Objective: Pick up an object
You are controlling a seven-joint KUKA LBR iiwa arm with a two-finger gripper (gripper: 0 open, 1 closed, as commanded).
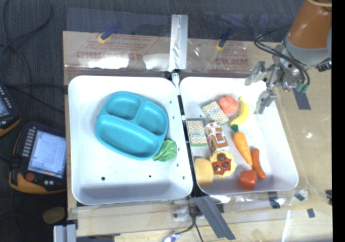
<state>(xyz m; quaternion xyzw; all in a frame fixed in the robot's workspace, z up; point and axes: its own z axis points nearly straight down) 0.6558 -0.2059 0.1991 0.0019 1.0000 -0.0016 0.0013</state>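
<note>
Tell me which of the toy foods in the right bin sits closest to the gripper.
The yellow banana, lying at the upper right of the pile, just left of the open gripper. The carrot and the other foods lie farther down the bin.

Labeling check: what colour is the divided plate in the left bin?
Light blue plate, clearest in the camera view.

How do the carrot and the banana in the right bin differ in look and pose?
The carrot is orange and tapers to a point; the banana is yellow and curved. The carrot lies nearer the middle of the right bin, running toward its front; the banana sits farther back, beside a pink item and closer to the gripper. Both are small toy foods lying flat, not held.
</note>
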